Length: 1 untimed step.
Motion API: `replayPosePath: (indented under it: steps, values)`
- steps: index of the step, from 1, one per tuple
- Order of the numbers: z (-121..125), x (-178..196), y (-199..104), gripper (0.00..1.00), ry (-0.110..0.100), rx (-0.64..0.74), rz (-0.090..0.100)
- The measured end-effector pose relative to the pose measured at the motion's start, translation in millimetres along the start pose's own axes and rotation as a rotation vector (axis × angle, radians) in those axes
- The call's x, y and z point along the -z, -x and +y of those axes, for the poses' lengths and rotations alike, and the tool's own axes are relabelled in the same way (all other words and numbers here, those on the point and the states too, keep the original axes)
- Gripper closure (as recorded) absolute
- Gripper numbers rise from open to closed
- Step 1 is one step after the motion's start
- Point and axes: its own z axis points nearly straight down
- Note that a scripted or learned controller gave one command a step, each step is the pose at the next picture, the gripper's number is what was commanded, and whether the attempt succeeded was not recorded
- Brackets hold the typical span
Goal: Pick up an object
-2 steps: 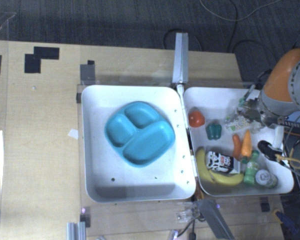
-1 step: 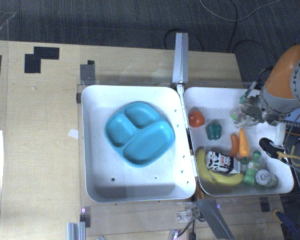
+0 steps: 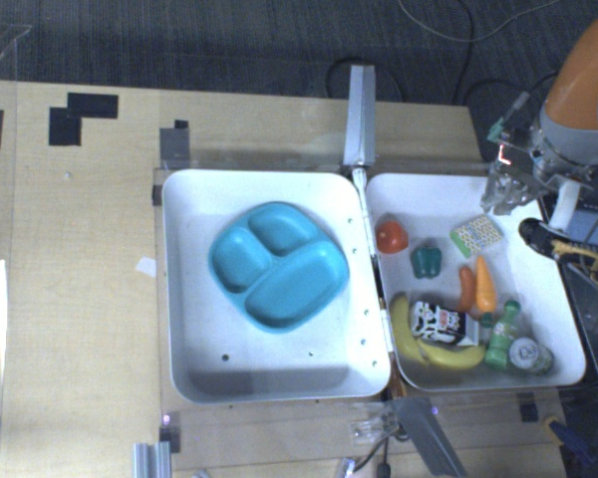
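hovering at the right bin's (image 3: pixel 568 297) upper right edge, gripper (image 3: pixel 502 199) just above a patterned square packet (image 3: pixel 476 234); cannot tell jaw state. crowding frame's lower right: banana (image 3: pixel 424 345), carrot (image 3: pixel 485 284), green bottle (image 3: pixel 500 332), can (image 3: pixel 527 354). blue divided plate (image 3: pixel 279 264) in left bin (image 3: pixel 179 297).

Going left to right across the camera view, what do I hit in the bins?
Blue divided plate → red tomato → green pepper → carrot → silver can; gripper hangs over the right bin's far edge.
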Motion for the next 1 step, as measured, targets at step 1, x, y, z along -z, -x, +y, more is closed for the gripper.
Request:
replayPosePath:
  steps: [1]
  values:
    - [-0.1, -0.3, 0.0, 0.00, 0.000, 0.001, 0.000]
